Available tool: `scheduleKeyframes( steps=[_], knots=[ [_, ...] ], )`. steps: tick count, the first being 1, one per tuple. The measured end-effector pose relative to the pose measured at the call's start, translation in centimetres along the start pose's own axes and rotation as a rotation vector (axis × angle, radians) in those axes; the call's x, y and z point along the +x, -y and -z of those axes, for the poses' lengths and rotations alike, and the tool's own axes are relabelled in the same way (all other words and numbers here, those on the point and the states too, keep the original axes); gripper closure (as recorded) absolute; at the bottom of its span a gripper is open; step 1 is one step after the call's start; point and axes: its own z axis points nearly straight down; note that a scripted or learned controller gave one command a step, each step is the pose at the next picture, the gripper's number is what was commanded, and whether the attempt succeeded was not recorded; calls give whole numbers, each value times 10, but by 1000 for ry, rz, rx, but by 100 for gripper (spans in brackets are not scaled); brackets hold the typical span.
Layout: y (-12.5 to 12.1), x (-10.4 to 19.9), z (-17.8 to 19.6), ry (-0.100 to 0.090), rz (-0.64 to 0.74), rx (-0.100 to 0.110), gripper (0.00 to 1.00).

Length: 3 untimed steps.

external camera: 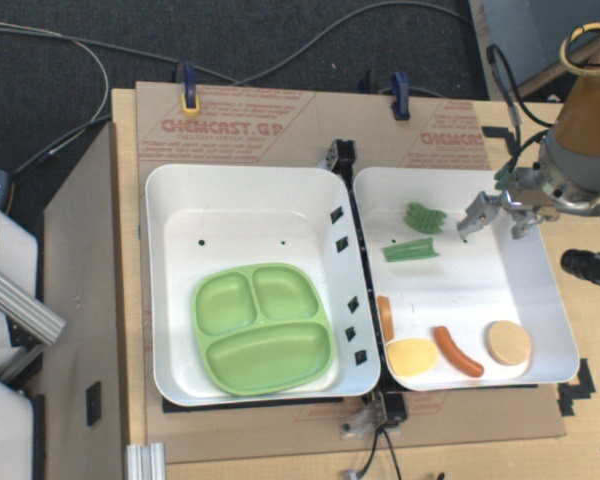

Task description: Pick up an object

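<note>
While the gripper (pixel 494 213) is held above the right bin (pixel 540 298) with fingers apart and nothing between them, a green leafy toy (pixel 424 217) is seen just to its left, on the bin's floor.

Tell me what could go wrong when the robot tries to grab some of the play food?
1. The gripper sits above the right bin's far end; the nearest items, two green pieces, look flat, so fingers might slide off.
2. The yellow piece and thin orange piece lie against the bin's wall, leaving little finger room.
3. The red sausage lies close to the tan round piece; grabbing one could bump the other.
</note>
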Motion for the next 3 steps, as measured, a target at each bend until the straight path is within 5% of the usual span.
scheduleKeyframes(
  steps=[1,3],
  knots=[
    [-3,0,8,3,3,-14,0],
    [-7,10,-114,1,4,-9,0]
  ],
)
